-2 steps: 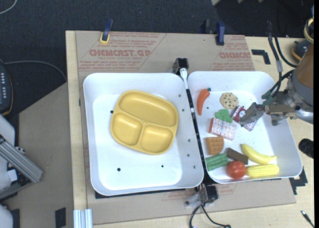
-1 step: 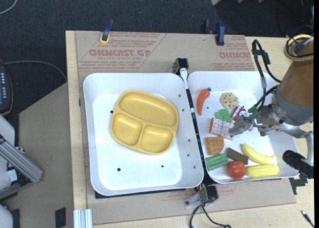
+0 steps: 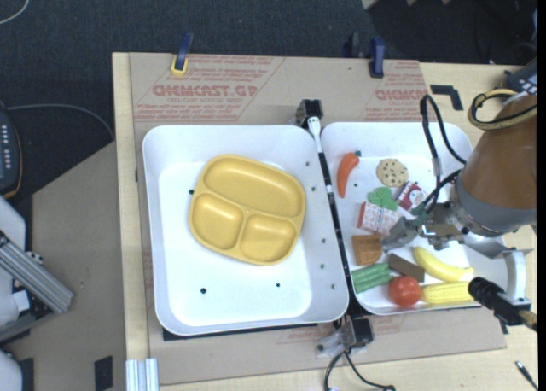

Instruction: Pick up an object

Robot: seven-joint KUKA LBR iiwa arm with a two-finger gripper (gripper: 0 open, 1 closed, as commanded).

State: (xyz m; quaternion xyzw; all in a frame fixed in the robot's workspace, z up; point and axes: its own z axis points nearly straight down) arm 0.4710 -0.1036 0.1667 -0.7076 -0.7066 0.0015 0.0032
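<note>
Toy foods (image 3: 401,236) lie crowded in the right bin (image 3: 341,137). I cannot tell whether the gripper (image 3: 408,231) is released or clenched. It should descend straight on one item, away from the neighbours.

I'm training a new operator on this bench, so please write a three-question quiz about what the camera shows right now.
1. True or false: the yellow divided plate lies in the left bin.
2. Which lies nearest the right bin's far left corner? A) cookie B) carrot C) banana
3. Fill in: the tomato sits between the cucumber and the ____.

Key: 1 true; 2 B; 3 corn.
</note>
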